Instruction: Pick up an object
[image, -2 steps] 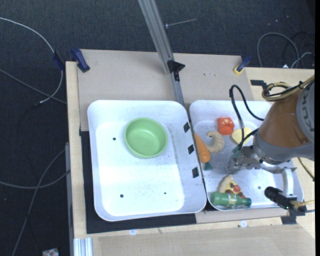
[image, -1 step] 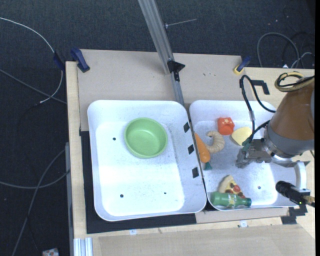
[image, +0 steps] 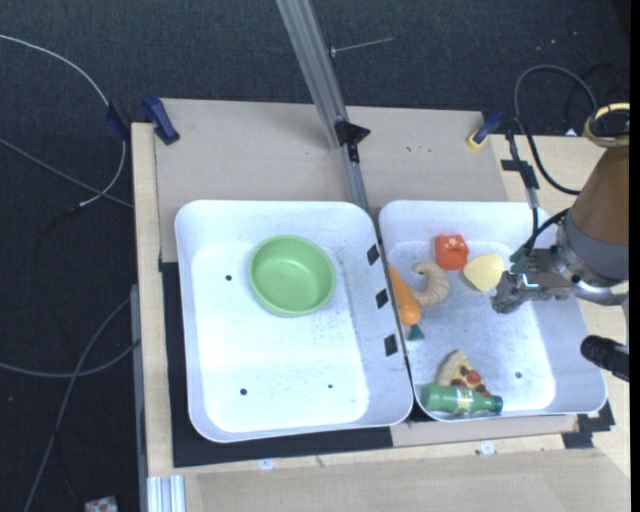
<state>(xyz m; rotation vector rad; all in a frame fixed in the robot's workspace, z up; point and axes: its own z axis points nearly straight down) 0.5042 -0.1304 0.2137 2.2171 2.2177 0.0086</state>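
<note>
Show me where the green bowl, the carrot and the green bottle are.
green bowl (image: 291, 275), camera view, centre of its inside.
carrot (image: 404, 296), camera view, middle of its orange body.
green bottle (image: 455, 400), camera view, middle of its body.

Single fixed camera: high over the tabletop (image: 260, 150), angled downward, framing both white bins (image: 200, 300) from moderate distance.
</note>
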